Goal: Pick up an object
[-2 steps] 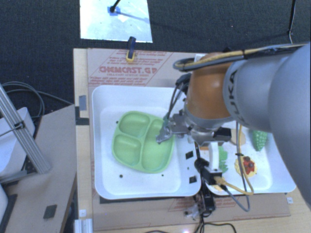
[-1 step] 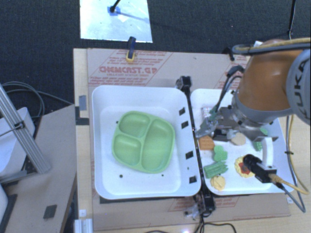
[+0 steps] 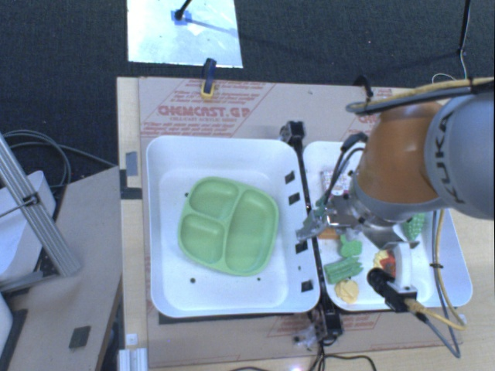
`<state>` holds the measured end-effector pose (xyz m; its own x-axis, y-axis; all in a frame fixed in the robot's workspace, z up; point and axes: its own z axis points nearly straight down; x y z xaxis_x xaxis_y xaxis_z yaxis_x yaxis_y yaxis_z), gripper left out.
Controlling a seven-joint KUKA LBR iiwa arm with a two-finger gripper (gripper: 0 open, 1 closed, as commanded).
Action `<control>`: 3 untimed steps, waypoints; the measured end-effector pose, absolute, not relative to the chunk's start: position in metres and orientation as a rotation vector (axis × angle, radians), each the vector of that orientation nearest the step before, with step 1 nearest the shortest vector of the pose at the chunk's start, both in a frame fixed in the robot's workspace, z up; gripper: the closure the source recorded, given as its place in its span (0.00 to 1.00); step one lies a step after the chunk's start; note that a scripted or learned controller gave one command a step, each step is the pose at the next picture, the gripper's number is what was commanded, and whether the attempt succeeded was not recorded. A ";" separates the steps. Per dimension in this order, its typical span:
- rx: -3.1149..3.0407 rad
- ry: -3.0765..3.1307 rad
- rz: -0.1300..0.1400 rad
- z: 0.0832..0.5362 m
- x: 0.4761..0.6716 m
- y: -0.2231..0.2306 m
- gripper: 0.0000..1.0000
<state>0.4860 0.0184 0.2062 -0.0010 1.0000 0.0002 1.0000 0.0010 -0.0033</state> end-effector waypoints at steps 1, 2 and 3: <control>-2.223 -2.223 -0.006 0.220 0.488 0.018 1.00; -2.211 -2.226 0.002 0.182 0.486 0.064 1.00; -2.231 -2.214 0.002 0.184 0.487 -0.030 1.00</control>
